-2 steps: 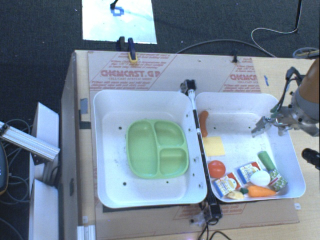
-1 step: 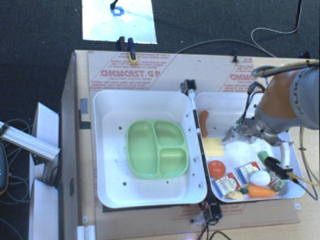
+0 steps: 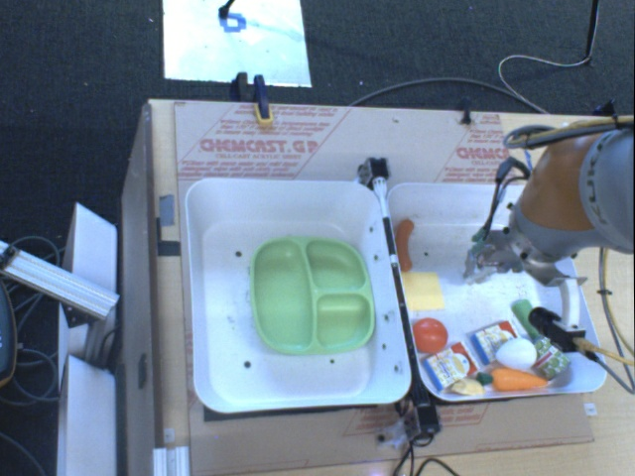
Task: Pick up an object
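My gripper (image 3: pixel 483 264) hangs low over the middle of the right bin (image 3: pixel 446 206), just right of a yellow cheese slice (image 3: pixel 423 291). A sausage (image 3: pixel 405 243) lies along the bin's left wall. A red tomato (image 3: pixel 430 334) sits near the front left. At the front right lie a white egg (image 3: pixel 516 353), an orange carrot (image 3: pixel 519 379), a green vegetable (image 3: pixel 527 317) and two small printed packets (image 3: pixel 448 365). I see nothing between the gripper's fingers.
The left bin (image 3: pixel 213 226) holds a green divided plate (image 3: pixel 312 295). A black divider rail (image 3: pixel 392 266) runs between the bins. The grey arm with its orange band (image 3: pixel 561 181) comes in from the right over the right bin's far corner.
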Motion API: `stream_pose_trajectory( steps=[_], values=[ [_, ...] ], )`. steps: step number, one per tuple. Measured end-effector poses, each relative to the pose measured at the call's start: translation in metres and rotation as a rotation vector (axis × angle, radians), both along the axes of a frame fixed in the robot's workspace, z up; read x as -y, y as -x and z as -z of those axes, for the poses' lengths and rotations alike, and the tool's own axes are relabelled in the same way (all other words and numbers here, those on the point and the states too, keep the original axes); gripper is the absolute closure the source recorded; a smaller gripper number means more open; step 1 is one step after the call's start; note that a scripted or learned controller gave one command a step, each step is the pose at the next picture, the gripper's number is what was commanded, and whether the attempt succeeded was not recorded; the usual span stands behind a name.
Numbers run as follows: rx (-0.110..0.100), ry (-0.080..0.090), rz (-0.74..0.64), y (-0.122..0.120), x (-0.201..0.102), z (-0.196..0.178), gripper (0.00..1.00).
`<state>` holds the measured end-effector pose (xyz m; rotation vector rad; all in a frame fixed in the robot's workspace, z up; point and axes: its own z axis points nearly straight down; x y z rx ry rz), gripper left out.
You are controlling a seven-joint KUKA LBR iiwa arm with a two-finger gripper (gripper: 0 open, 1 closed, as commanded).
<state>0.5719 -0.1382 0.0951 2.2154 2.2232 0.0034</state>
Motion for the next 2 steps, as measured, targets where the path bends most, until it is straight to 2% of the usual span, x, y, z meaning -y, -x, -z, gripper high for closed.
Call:
stream_pose_trajectory(
  steps=[1,2],
  values=[
    [0.001,0.001,0.000,-0.0622,0.0488,-0.0614,1.00],
    [-0.001,0.001,-0.001,-0.0619,0.0484,-0.0608,0.00]
  ],
)
